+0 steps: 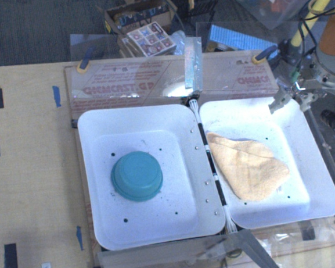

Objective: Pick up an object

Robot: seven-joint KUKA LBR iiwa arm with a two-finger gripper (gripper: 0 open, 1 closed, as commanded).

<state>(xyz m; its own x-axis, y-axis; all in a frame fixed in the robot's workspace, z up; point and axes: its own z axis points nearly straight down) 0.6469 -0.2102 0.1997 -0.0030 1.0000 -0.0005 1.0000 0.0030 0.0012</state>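
Found the gripper [285, 98] poised to the right of the seam [208, 156] between the two bins, over the far corner of the right bin [320, 175], with nothing seen in its hold. Could not tell how wide it stood open; too small and cluttered there.

Noted a tan cloth [249, 164] just right of the seam, spread flat and loosely folded on the bin floor, probably dropped there and left to settle. Noted a teal bowl [137, 175] well left of the seam, upside down in the middle of the left bin [94, 166], apart from every wall.

Judged the cloth the likelier target, being on the gripper's side of the seam and near it. Judged the pick not yet begun. Expected the thin, limp fabric to need a low pinch at a raised fold, or else slip free.
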